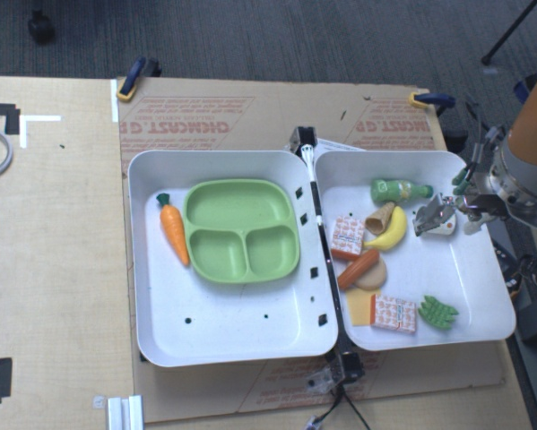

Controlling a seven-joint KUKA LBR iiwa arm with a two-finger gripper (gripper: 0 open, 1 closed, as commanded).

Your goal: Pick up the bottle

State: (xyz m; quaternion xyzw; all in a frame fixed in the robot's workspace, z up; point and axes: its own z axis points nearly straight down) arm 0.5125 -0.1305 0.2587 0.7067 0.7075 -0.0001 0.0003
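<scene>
We locate the green bottle lying on its side near the far wall of the right bin, just above the banana. The tool hovers just right of it, fingers apart, gripping nothing.

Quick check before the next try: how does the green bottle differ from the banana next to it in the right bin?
The green plastic bottle lies on its side along the far wall of the right white bin; the yellow toy banana sits nearer the middle, curving toward the camera. The bottle is straight and cylindrical, the banana bent. The bottle has bare floor around it, while the banana crowds against other toy food. Both lie flat, left of the hand.
</scene>
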